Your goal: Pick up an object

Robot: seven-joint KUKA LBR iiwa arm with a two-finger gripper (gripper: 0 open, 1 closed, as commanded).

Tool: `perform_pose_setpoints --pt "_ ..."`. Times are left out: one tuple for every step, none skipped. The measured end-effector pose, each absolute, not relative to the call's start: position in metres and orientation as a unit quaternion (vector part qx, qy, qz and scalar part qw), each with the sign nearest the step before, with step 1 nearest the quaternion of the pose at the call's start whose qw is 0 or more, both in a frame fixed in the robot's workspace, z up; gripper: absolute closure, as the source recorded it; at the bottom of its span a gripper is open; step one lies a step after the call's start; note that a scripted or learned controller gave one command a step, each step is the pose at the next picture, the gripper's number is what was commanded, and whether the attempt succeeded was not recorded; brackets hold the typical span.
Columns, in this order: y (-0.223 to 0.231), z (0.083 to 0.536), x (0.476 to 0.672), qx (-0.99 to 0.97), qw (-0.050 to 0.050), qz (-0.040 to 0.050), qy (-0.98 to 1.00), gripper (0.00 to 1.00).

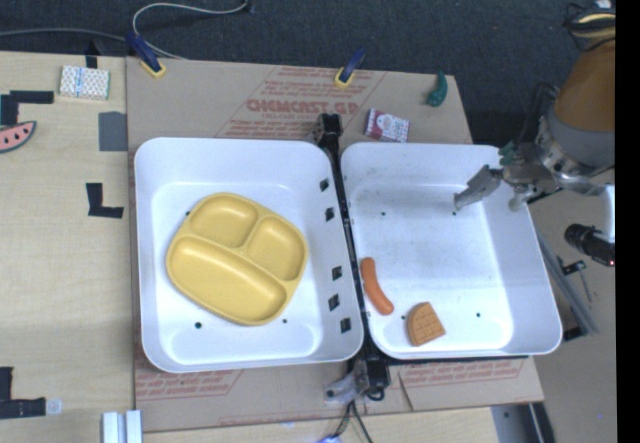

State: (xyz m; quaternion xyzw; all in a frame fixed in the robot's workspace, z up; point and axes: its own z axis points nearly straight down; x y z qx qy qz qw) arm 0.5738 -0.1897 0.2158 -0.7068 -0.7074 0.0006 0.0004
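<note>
The gripper [478,189] is hovering over the upper right part of the right bin [520,276], pointing leftward and down; whether it is open or closed cannot be told from this angle, and nothing is showing in its grasp or touching it.

Going from left to right: two white bins are sitting side by side on the cardboard-covered surface [200,106]. The left bin [160,231] is holding one yellow divided plate [237,256], lying flat near its middle. The right bin is holding two things near its front edge: one orange sausage [376,287] lying close to the left wall, and one brown cracker [425,324] just to its right, the two near each other but apart. Both are lying well apart from the gripper.

The arm [585,116] is reaching in from the right edge, its wrist bending down toward the right bin's far corner.
</note>
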Motion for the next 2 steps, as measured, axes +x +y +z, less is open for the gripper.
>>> perform_pose_setpoints --pt "-0.153 0.086 0.495 -0.707 0.002 -0.0003 -0.707 0.00" --pt "-0.096 0.087 0.485 -0.708 -0.005 -0.0005 -0.706 0.00"
